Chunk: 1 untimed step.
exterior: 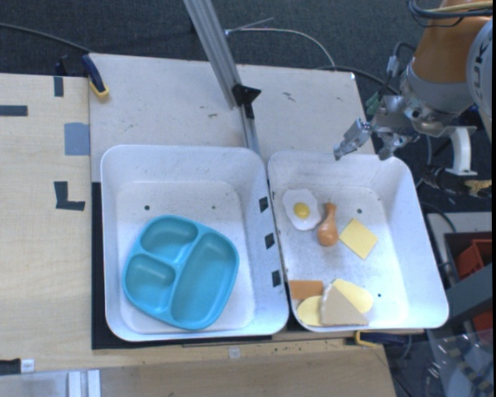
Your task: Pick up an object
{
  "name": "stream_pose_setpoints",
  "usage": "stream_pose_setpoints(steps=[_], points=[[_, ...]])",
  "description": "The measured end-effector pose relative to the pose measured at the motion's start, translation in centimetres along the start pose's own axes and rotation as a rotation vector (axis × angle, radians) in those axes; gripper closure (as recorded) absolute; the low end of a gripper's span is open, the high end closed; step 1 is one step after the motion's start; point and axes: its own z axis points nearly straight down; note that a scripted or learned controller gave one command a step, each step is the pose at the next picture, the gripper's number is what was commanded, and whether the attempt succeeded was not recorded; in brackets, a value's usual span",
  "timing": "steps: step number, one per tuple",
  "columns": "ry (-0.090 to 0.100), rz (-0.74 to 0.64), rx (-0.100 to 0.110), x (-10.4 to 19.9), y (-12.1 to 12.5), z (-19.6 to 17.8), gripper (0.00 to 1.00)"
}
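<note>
Hovering above the right bin's [413,213] far edge, the gripper [368,143] is open and empty; next, descend onto the fried egg [301,209].

- The two white bins [260,190] look like smooth moulded plastic with a faint sheen.
- The blue divided plate [182,271] is glossy plastic.
- The fried egg [301,210], drumstick [327,225] and cheese slice [359,239] look like smooth, matt toy plastic.
- The bench [29,188] is pale matt wood grain, with a scuffed whitish board [174,98].
- The slanted rail [208,31] is ribbed, silvery metal.
- The claw [365,143] is bare grey metal.
</note>
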Motion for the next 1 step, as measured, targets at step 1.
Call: stream_pose_setpoints(steps=[1], points=[[0.001,0.000,0.008,1.13,1.81,10.11,0.00]])
